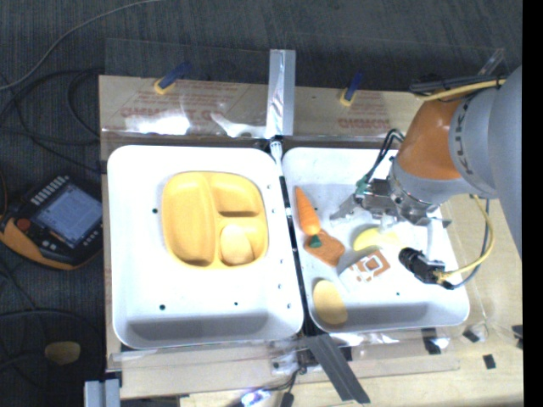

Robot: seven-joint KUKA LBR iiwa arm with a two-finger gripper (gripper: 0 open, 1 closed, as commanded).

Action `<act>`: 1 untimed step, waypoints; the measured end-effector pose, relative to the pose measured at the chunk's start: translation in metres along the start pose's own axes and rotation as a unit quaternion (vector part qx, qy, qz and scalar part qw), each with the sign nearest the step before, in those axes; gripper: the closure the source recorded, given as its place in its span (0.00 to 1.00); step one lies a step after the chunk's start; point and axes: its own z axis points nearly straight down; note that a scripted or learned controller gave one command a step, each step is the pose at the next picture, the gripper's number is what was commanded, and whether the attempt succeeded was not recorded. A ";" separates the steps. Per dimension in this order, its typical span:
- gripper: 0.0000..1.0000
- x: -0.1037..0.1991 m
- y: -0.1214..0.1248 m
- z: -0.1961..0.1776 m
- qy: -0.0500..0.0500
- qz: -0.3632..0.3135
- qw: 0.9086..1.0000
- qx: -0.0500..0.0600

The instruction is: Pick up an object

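The right bin [441,312] holds an orange carrot [306,212] near its left wall, with an orange-brown piece [329,250] just below the carrot. Beside these lie a pale yellow slice [366,239], a brown and white square toy [368,267] and a yellow oval [329,302] at the front. My gripper [373,206] hangs over the middle of this bin, just above the pale yellow slice and to the right of the carrot. The wrist hides its tips, and nothing shows held in it.
The left bin [136,312] holds a yellow divided tray [191,219] with a pale round item [237,246] in one compartment. A black connector and yellow cable [424,265] hang over the right bin's right side. A handheld pendant [59,219] lies on the floor at left.
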 end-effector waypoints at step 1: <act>0.00 -0.024 -0.049 0.024 0.000 -0.047 0.999 0.000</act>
